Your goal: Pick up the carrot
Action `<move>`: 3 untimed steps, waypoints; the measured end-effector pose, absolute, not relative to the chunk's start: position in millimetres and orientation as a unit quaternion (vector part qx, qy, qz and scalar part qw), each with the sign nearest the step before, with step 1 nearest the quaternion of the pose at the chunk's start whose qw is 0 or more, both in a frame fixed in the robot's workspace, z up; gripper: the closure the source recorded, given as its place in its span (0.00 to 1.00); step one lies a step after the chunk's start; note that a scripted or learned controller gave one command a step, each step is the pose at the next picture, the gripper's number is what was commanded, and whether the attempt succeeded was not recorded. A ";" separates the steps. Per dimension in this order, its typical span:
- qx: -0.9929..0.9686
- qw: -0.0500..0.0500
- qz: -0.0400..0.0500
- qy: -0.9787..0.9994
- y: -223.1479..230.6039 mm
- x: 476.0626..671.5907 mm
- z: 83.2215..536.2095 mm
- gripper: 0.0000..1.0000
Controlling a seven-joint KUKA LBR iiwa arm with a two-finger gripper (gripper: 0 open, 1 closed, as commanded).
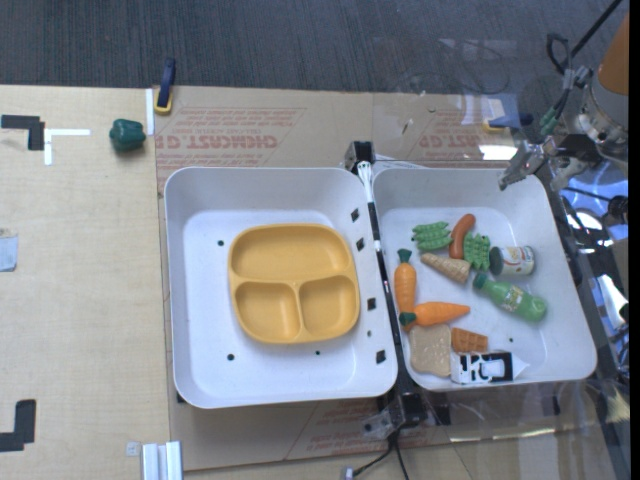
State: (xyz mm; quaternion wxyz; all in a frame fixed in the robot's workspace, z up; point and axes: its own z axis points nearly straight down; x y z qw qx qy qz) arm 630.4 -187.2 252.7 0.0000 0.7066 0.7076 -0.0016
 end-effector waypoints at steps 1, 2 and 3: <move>0.682 0.000 -0.001 0.731 -122.3 602.1 112.2 0.00; 0.711 -0.002 -0.001 0.704 -94.3 528.4 90.8 0.00; 0.735 0.000 0.000 0.678 -105.9 478.2 91.8 0.00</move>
